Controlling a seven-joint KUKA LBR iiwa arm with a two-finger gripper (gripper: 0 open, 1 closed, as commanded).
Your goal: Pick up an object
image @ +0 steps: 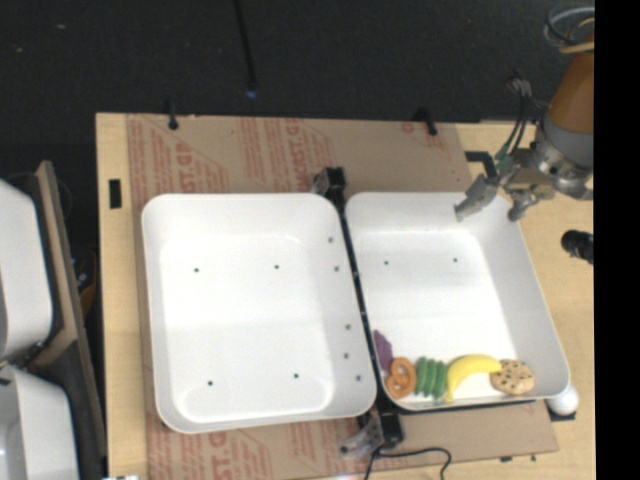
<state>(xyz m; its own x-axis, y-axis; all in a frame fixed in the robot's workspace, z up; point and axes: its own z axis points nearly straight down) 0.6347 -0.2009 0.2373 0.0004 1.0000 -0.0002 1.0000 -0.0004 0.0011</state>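
Note:
Along the near wall of the right bin lie several small objects: a purple piece, an orange pretzel, a green ridged item, a yellow banana and a speckled cookie. My gripper hangs over the bin's far right corner, well away from them. Its two fingers are spread open with nothing between them.
The left bin sits beside the right one on a cardboard sheet. A black clamp stands at the far junction of the bins. A small white ball rests outside the right bin's near corner.

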